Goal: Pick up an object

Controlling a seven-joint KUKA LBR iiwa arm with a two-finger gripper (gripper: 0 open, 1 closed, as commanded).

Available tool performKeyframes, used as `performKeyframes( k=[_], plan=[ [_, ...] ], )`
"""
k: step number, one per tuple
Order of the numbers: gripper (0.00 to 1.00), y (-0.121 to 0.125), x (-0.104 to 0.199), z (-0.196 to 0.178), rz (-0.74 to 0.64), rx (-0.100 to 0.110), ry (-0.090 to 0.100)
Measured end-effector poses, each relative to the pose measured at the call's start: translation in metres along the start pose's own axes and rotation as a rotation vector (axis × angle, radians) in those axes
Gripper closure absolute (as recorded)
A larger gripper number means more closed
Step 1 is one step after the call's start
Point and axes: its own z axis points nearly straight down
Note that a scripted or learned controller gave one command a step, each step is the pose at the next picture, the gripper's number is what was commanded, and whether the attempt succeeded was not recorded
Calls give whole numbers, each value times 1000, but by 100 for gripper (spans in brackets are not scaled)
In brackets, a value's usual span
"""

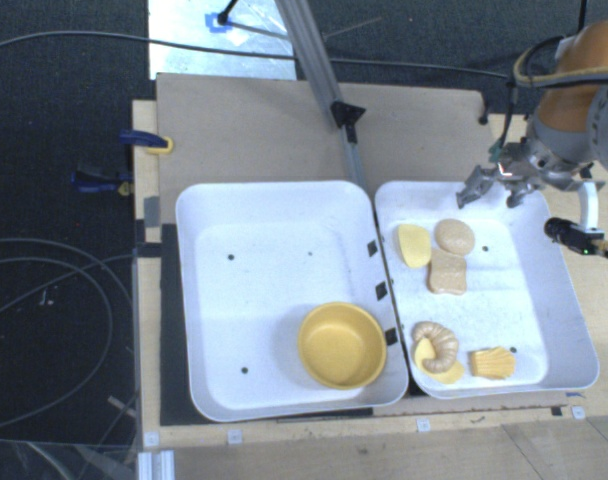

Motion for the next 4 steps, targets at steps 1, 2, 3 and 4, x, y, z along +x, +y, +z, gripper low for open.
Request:
performKeyframes(
  k=[1, 2, 3, 4],
  plan=[
    [0, -3, 3, 62, -1, 2, 1],
    [100, -1, 3, 46, -4, -6, -2],
    [100, -3, 2, 1, 1, -7, -1],
    [100, -4, -8, -58, 3, -9, -2]
  ],
)
